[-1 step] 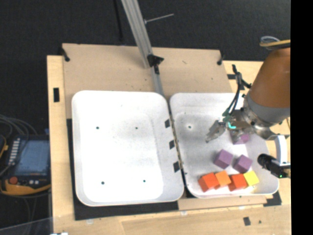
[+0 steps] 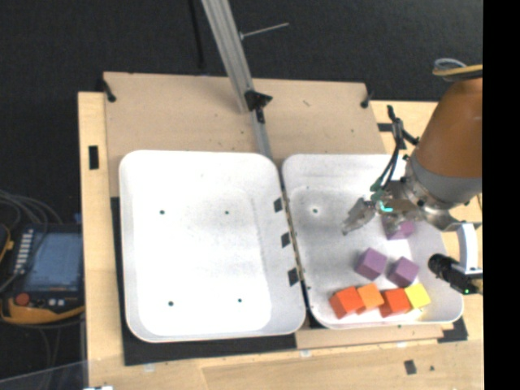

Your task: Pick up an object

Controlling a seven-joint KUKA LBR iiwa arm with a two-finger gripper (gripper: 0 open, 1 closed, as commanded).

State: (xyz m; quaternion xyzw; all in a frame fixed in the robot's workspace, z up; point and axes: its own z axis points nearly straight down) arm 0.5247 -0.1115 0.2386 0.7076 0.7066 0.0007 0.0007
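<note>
The gripper (image 2: pixel 361 215) looks open and holds nothing. A purple block (image 2: pixel 399 228) sits just behind the jaws, so closing now could grab only air.

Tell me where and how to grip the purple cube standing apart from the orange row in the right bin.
Take the purple cube from straight above, by its two upper-left and lower-right side faces. It sits alone on the right bin floor, its left side clear, while another purple cube lies close on its right and the orange cubes below.
</note>
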